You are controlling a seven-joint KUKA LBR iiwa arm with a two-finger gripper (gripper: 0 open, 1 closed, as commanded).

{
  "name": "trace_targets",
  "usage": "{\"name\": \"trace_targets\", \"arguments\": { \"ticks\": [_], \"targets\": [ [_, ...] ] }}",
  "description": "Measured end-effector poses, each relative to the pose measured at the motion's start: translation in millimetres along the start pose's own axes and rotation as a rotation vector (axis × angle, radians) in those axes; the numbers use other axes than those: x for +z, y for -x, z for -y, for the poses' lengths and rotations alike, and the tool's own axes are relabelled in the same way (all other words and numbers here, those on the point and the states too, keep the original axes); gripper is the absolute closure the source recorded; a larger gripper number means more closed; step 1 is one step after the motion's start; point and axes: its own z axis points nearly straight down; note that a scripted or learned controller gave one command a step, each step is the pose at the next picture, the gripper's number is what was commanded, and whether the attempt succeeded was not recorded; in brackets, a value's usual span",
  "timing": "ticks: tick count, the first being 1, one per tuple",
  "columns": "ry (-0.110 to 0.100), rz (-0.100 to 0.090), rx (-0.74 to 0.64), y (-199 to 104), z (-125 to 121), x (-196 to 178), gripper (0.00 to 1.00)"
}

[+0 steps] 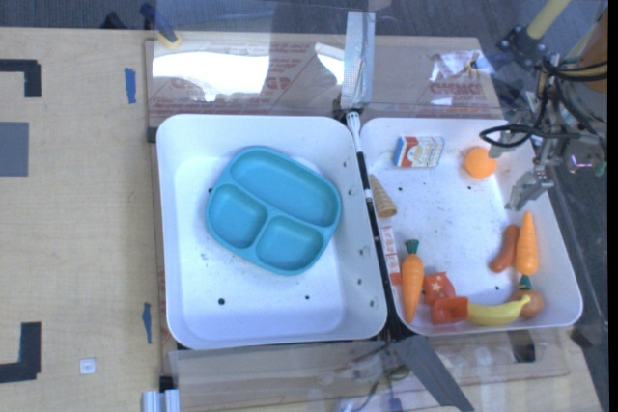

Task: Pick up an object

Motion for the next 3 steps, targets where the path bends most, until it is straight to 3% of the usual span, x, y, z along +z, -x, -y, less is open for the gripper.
{"name": "trace_targets", "arguments": {
  "ticks": [1, 2, 3],
  "targets": [
    [-0.002, 0.004, -0.008, -68.1, 29.6, 120.8, 0.0],
    [-0.006, 0.019, -0.013, -62.9, 28.0, 107.3, 1.0],
    [-0.006, 0.018, -0.013, -63.3, 27.8, 108.1, 0.0]
  ]
}}
